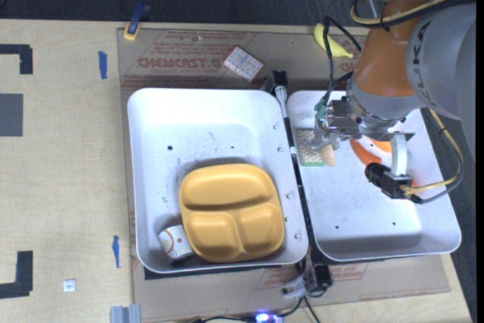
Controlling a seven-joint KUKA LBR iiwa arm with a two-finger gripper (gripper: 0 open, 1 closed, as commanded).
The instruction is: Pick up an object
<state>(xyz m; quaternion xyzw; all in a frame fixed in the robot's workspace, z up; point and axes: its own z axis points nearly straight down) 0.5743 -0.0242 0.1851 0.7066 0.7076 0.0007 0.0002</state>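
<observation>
The gripper [327,134] hung over a small packet [314,151] in the right bin [393,234]. Whether it was open, I couldn't tell. It would do best dropping straight, centred.

Yellow tray [229,209] in white left bin [144,155]; orange obj [368,150], checkered pad [312,153] in white right bin [423,231].

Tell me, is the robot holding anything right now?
It cannot be told. The pincer is low in the right bin, just above a small patterned pad, with its tips hidden.
</observation>
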